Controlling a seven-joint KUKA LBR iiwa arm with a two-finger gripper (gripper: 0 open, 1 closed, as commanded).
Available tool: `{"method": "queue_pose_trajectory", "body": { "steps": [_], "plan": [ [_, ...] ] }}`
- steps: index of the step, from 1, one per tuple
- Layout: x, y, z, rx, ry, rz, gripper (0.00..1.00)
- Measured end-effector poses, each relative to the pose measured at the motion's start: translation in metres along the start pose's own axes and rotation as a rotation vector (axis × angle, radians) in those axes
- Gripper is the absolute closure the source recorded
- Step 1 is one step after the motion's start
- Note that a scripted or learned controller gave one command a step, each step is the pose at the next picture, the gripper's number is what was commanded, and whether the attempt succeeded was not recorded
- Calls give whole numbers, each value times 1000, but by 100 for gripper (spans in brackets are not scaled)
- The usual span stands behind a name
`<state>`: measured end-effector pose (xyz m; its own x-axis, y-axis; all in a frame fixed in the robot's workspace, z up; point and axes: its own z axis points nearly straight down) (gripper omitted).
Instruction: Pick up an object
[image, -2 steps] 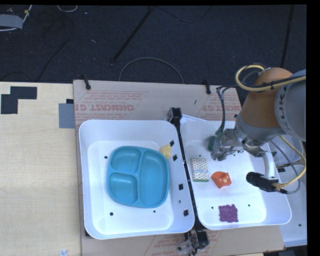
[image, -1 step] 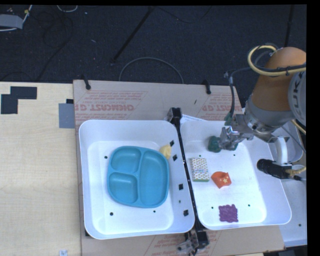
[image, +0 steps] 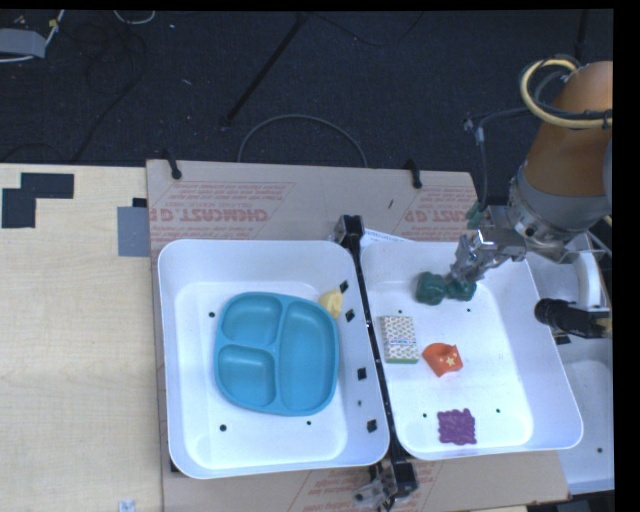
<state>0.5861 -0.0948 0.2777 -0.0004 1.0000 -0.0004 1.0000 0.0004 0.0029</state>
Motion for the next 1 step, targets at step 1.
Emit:
{"method": "queue_pose_trajectory", "body": {
  "steps": [1],
  "plan": [
    [55, -8, -1, 6, 2, -3, 100]
  ]
}}
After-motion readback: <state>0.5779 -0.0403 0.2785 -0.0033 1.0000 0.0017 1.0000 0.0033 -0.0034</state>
